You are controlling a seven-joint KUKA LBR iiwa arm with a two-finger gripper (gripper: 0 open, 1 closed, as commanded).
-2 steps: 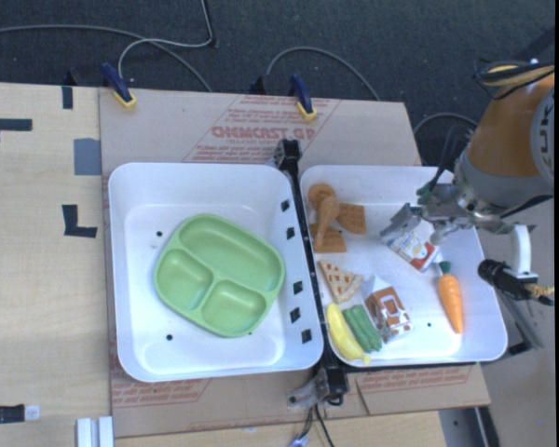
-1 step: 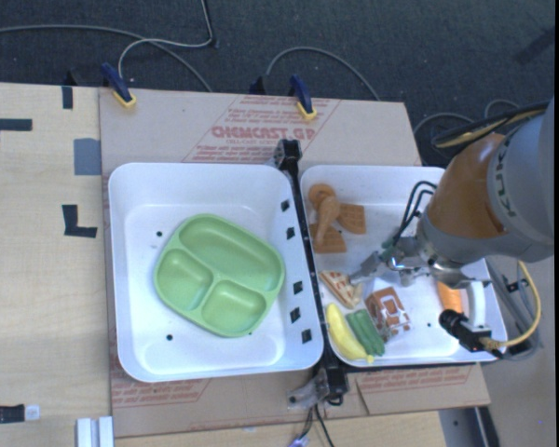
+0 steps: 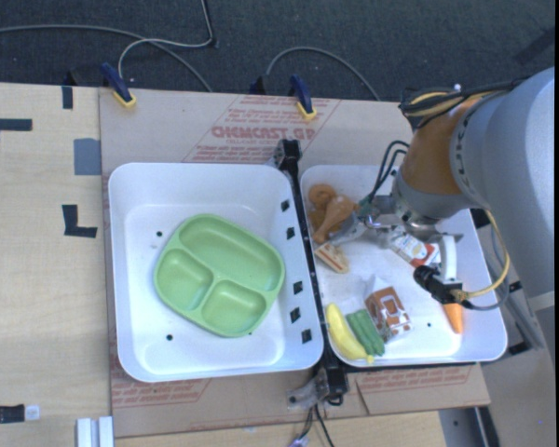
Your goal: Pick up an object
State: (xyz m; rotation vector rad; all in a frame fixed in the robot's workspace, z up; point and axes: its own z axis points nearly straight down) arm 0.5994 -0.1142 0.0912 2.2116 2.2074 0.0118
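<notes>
Toys crowd the right white bin (image 3: 484, 347) as we look down on it: a tan plastic croissant (image 3: 328, 210) near its upper left, a striped sandwich wedge (image 3: 332, 258) just below, a yellow plastic banana (image 3: 342, 332) touching a green bean pod (image 3: 365, 332) at the lower edge, a brown waffle-patterned block (image 3: 388, 311) beside them, and a small orange carrot (image 3: 454, 318) near the right wall. We see the gripper (image 3: 384, 223) low over the bin, just right of the croissant; we cannot tell how it is set. A green sectioned plastic tray (image 3: 220, 275) lies in the left white bin (image 3: 130, 277).
</notes>
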